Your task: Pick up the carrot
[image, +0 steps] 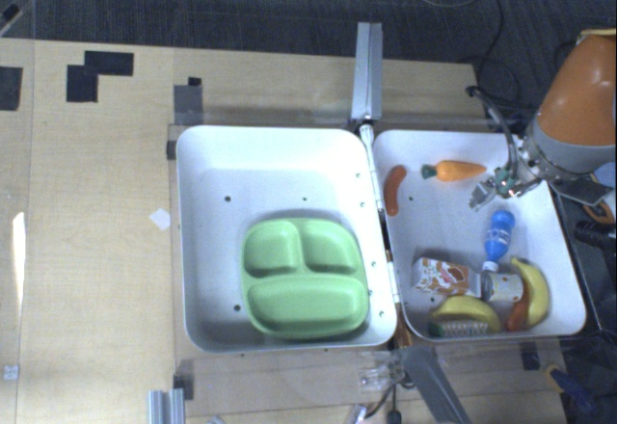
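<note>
Orange target: the carrot (460,171) lies flat on the floor of the right bin (439,234), toward that bin's twelve o'clock side, green tip at nine o'clock and thick end at three.
Gripper: the gripper (494,186) hangs just beside the carrot's thick end, at about four o'clock from it; nothing sits between its fingers, and whether they are spread or closed is too small to tell.
Arm: the grey arm with its orange band (578,104) comes in over the bin's three o'clock rim, which probably explains the slanted approach.
Step judged: lining up for the grasp; the carrot is not yet lifted.
Neighbours: a red sausage (394,191) lies near the dividing wall at nine o'clock from the carrot, well apart; a blue bottle (497,236) lies near, at six o'clock from the gripper.
Crowded corner: two bananas (498,302), a small carton (442,276) and a can (500,287) bunch along the six o'clock wall, away from the work.
Open room: bare floor lies around the carrot on its six and nine o'clock sides; the twelve o'clock wall is near, so a descent from above looks safer.
Left bin: the left bin (207,220) holds a green divided plate (305,276), apart from this step.
</note>
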